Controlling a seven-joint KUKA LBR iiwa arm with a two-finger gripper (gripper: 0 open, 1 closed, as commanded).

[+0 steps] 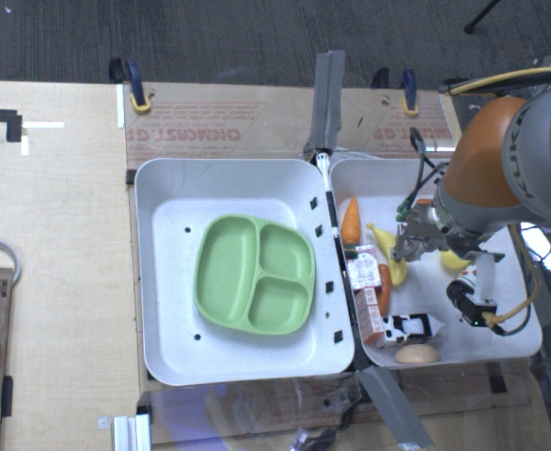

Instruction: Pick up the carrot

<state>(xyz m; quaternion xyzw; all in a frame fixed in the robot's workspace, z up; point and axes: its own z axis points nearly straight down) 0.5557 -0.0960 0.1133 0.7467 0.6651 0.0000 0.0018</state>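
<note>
The left bin [153, 252] holds a green plate [255, 273]. In the right bin [501, 346], the carrot [351, 221] lies by the left wall, near the far end, its long side pointing up and down the picture. The end effector [410, 244] hangs just right of it, over the bananas [388, 247]. Whether it is open or closed cannot be told. The wall leaves little room on the carrot's left.

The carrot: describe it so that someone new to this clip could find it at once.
Look in the right-hand white bin, along its left wall beside the divider. The carrot lies near the top of that wall, a plain orange tapered piece pointing up the picture. The yellow banana is to its right, a printed packet just below.
</note>
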